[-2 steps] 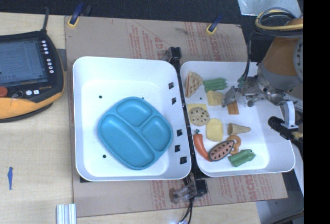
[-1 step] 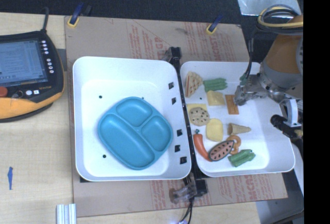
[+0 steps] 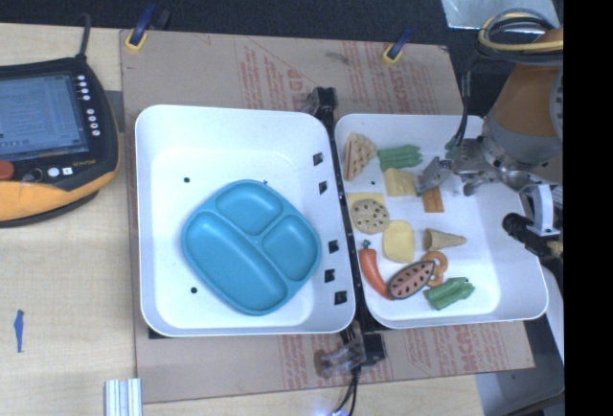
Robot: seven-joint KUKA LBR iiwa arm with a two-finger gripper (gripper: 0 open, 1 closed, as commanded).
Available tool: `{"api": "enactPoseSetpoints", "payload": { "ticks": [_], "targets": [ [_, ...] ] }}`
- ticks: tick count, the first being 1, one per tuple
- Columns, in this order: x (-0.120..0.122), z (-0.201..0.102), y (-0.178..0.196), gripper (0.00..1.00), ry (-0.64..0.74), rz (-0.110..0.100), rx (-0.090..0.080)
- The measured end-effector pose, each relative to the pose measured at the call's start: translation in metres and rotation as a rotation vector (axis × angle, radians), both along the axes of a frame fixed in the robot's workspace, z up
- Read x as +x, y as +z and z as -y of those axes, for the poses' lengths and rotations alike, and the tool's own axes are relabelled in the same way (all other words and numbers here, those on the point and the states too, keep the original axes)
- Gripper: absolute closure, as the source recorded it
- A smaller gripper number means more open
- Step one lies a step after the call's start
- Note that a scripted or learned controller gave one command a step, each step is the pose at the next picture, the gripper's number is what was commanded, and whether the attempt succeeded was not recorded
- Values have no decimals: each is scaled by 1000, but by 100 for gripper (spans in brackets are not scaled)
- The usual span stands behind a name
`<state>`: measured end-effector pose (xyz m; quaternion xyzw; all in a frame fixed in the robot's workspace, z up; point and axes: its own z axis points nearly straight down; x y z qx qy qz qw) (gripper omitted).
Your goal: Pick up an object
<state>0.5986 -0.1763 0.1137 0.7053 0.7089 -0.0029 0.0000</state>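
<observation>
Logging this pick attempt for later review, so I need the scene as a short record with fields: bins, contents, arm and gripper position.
left bin: holds a blue divided plate
right bin: toy food, among it a green pepper, a cookie, an ice-cream cone, a carrot
arm: reaches in from the right, over the right bin
gripper: low over an orange block
bench left: tablet controller

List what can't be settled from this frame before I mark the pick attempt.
- Gripper: in the camera view its fingers sit small and dark above the orange piece; contact with it can't be judged.
- Arm: cut off by the right edge.
- Pendant: cut by the left edge, screen text too small to read.
- Blue tray covers part of the left bin floor.
</observation>
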Motion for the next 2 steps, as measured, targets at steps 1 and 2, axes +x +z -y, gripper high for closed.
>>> {"api": "enactPoseSetpoints", "payload": {
  "ticks": [1, 2],
  "targets": [
    [4, -35, -22, 0, 2, -1, 5],
    [4, -32, -10, 100, 1, -1, 3]
  ]
}}
